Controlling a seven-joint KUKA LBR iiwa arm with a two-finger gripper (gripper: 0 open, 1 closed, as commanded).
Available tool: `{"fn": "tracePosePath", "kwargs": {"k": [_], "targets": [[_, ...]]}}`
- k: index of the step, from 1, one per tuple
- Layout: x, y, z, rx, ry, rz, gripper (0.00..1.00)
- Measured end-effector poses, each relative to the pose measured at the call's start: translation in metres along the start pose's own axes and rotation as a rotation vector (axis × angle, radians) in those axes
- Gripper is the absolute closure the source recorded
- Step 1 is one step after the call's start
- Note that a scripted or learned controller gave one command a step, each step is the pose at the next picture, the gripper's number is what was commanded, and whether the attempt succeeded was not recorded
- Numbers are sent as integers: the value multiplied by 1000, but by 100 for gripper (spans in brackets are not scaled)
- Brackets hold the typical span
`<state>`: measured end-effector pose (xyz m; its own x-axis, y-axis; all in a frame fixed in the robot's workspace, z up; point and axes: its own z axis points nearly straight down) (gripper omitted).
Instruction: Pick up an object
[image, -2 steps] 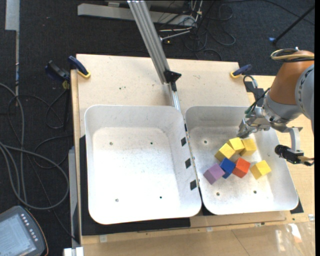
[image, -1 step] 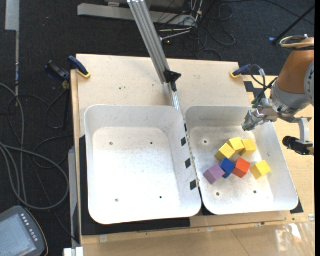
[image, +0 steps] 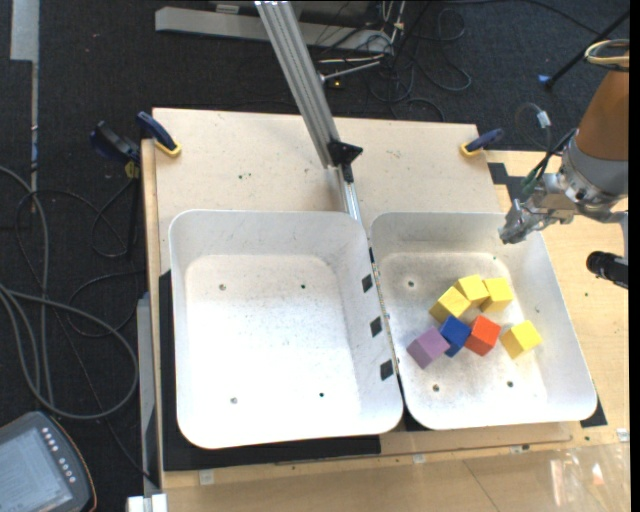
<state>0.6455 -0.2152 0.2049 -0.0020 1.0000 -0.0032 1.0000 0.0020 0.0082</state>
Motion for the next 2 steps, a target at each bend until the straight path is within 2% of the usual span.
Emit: {"fn": "tracePosePath", "kwargs": {"k": [1, 2], "targets": [[61, 10, 1, 7, 4, -6, 100], [114, 16, -15, 4, 4, -6, 100]]}}
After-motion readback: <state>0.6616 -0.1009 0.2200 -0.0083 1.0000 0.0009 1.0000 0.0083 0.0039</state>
